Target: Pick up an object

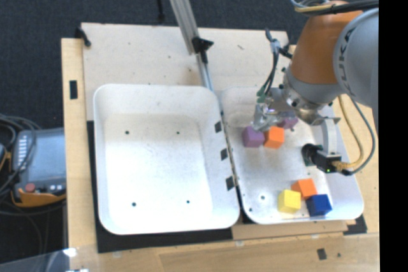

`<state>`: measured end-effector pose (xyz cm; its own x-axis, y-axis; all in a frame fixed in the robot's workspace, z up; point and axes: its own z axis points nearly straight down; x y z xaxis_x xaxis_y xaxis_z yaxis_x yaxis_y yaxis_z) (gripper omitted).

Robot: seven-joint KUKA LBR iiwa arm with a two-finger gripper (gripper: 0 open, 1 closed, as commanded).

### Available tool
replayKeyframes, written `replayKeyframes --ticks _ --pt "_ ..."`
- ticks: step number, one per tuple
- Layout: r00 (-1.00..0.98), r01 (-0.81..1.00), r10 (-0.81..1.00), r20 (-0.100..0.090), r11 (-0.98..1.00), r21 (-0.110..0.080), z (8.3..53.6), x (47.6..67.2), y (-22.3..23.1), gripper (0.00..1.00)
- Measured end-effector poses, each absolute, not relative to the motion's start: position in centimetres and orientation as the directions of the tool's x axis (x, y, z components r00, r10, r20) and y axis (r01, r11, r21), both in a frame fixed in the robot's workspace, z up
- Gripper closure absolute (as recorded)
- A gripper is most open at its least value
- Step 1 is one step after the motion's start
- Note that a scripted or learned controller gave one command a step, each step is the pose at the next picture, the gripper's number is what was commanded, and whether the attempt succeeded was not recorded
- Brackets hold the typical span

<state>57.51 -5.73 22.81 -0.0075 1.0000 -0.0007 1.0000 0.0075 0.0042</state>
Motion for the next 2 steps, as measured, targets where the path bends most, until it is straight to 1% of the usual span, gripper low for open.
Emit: replayKeyframes --ticks 1,2 --pt "-0.008 1.000 1.000 0.001 0.008 0.003 23.9 59.6 -0.7 1.00" --pt "-0.007 1.000 1.000 0.001 0.007 0.002 23.4 61.9 4.3 1.00"
